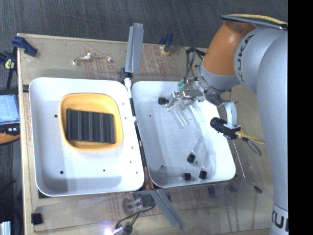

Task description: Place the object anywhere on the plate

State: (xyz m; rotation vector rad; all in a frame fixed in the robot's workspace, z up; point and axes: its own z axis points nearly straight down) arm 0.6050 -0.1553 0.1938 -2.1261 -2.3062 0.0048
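Your hand (182, 112) hangs over the right bin (146, 131), fingers apart, gripping nothing; the yellow plate (90, 102) sits in the left bin (44, 170).

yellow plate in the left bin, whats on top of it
A dark ribbed block lies flat on the yellow plate, covering most of its middle; only the plate's rim shows around it. The plate surface under the block is hidden.

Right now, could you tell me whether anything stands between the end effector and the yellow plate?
Only the adjoining bin rims lie between the end effector and the yellow plate; a dark ridged block already covers the plate's middle.
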